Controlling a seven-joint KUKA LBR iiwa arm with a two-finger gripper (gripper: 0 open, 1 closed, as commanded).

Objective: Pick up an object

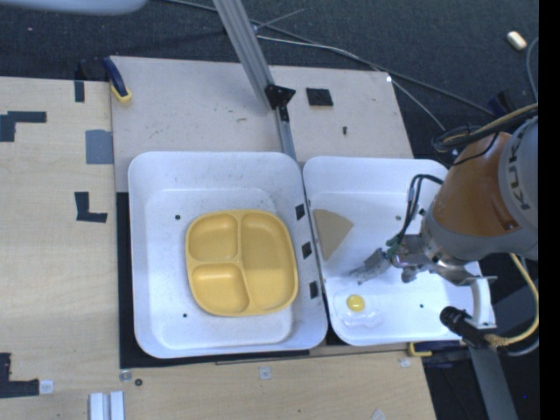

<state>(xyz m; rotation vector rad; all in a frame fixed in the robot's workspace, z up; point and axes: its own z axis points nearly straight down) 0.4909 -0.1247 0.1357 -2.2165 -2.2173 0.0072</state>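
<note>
The gripper [367, 269] hangs over the right bin [350, 178] (its state I cannot tell), near a small yellow ball [354, 303].

Yellow divided tray [241, 262], tan triangle [332, 231], small yellow piece [354, 304], white bins [149, 234].

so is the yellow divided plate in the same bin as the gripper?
No. The yellow divided plate lies in the left bin, while the gripper is over the right bin.
</note>
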